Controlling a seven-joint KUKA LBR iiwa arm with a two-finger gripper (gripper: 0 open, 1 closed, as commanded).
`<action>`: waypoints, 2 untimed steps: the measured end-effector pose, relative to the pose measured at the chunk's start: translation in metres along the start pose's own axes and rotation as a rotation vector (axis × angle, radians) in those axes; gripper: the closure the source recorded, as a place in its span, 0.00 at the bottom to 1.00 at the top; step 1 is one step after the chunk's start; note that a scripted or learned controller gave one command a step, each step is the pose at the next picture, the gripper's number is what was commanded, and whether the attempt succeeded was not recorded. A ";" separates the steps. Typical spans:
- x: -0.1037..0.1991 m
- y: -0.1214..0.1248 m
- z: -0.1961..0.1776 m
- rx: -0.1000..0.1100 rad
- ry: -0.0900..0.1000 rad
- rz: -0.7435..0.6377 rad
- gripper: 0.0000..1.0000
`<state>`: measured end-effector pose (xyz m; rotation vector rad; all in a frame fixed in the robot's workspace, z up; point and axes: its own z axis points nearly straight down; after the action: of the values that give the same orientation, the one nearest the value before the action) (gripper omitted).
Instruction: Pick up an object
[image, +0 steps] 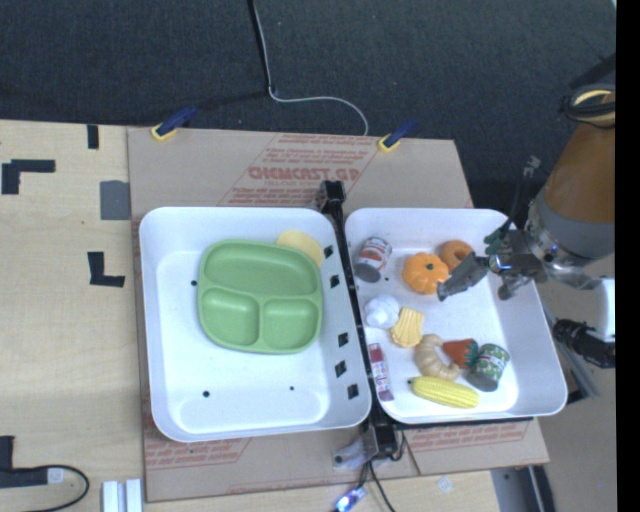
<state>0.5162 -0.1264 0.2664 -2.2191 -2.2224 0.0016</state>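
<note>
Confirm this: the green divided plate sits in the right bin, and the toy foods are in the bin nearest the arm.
Not quite. The camera view shows the green divided plate in the left bin. The toy foods, such as the corn cob, do lie in the right bin, nearest the arm.

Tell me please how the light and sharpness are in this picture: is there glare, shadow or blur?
Camera view: even, soft light; the glossy white right bin looks bright but shows no harsh glare; the green three-compartment plastic plate casts only a faint shadow; small items, such as the yellow toy corn, are slightly soft; the grey arm's gripper looks mildly blurred.
</note>
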 end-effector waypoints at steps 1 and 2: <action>0.023 -0.005 0.168 0.013 0.003 -0.001 0.00; 0.022 -0.002 0.150 0.004 0.002 0.000 1.00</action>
<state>0.5135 -0.1043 0.1167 -2.2160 -2.2200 0.0044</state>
